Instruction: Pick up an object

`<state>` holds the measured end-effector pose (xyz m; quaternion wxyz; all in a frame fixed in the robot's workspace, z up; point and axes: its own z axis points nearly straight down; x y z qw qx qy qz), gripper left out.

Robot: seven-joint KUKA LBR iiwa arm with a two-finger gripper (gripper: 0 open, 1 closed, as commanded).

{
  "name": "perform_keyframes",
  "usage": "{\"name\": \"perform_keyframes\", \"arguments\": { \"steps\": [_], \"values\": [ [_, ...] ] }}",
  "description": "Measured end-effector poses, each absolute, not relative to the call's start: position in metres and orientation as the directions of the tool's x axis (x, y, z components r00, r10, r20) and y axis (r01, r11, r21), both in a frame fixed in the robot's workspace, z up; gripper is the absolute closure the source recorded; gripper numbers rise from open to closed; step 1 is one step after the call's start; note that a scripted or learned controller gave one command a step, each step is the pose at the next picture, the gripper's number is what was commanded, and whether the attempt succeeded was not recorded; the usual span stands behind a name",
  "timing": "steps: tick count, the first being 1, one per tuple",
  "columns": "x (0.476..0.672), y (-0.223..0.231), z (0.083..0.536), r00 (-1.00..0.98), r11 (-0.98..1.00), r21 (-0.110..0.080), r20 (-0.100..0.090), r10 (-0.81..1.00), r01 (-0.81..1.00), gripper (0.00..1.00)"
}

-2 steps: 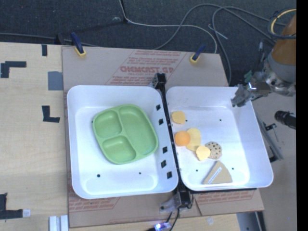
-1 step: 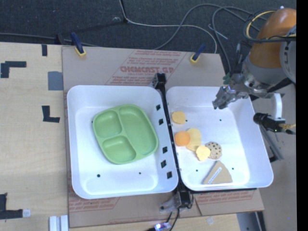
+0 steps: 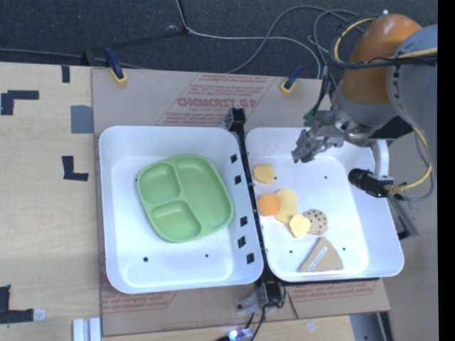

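- Robotics lab or test cell, not a home
- Wooden bench marked with black tape pieces
- Printed cardboard sheet fixed down by blue-and-yellow clamps
- Two white bins side by side, black clips along the shared wall
- Loose cables across dark carpet behind
- Grey-and-orange industrial arm over the right bin
- Toy food pieces, green divided tray

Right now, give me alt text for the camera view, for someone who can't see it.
A grey robot arm's gripper hovers over the far side of the right bin, which holds small flat food pieces, including an orange disc and a speckled cookie. The left bin holds a green divided plate.
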<state>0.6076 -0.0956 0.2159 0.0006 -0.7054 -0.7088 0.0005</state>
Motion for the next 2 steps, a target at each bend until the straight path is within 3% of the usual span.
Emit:
{"name": "perform_keyframes", "arguments": {
  "steps": [2],
  "values": [
    [0.625,0.016,0.227,-0.005,0.005,-0.001,0.001,1.0,1.0,1.0]
  ]
}}
